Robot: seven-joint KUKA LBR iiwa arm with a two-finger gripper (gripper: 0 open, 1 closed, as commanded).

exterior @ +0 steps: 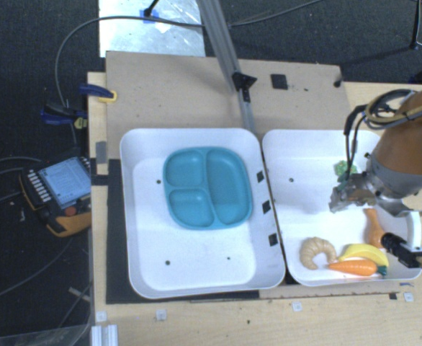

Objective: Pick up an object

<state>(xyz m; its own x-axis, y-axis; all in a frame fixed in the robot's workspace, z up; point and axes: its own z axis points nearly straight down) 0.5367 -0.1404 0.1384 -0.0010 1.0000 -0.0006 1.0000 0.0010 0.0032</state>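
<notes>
In the right bin (pixel 297 164) lie a tan croissant (pixel 317 251), a yellow banana (pixel 365 253), an orange carrot (pixel 353 268) and a brownish-orange piece (pixel 374 226) near the front right corner. A small green item (pixel 340 169) sits farther back, beside the arm. My gripper (pixel 343 197) hangs low over the right bin's middle, just left of the brownish-orange piece and behind the croissant. Nothing shows between its tips.
The left bin (pixel 146 265) holds a blue divided plate (pixel 207 187). A grey pole (pixel 222 34) slants across the bench's back. Cables and clamps (pixel 74 110) lie on the floor to the left, along with a small device (pixel 60 186).
</notes>
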